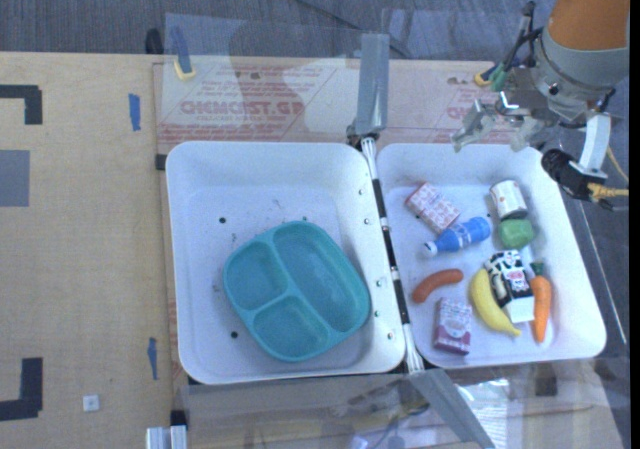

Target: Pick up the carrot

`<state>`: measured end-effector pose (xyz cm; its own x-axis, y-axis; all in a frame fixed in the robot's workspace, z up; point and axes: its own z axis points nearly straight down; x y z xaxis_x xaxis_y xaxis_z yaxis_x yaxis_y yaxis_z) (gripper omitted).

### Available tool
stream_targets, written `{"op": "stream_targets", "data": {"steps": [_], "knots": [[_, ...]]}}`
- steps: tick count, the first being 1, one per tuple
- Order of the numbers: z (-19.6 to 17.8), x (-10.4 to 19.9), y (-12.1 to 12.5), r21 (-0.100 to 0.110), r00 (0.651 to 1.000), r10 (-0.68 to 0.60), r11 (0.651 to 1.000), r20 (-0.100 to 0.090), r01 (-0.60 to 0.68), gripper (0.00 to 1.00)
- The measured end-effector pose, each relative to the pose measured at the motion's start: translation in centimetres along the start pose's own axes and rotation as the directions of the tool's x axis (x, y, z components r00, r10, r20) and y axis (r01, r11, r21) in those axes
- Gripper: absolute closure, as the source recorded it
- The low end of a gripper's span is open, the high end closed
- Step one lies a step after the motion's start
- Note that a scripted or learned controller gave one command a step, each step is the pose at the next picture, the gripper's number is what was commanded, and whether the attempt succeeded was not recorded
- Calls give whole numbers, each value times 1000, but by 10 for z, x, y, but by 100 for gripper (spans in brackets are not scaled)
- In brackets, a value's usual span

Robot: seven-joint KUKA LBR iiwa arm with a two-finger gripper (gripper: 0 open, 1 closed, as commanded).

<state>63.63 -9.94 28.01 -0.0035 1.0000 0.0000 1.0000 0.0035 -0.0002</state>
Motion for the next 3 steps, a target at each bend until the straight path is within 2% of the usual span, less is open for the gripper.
{"op": "stream_targets", "data": {"steps": [1,2,3], "knots": [[107,-40,-79,-1,984,-180,984,0,180,0],[156,-123,-116,2,996,-90,996,-2,90,0],[191,-118,-151,-14,981,-195,981,-4,195,0]]}}
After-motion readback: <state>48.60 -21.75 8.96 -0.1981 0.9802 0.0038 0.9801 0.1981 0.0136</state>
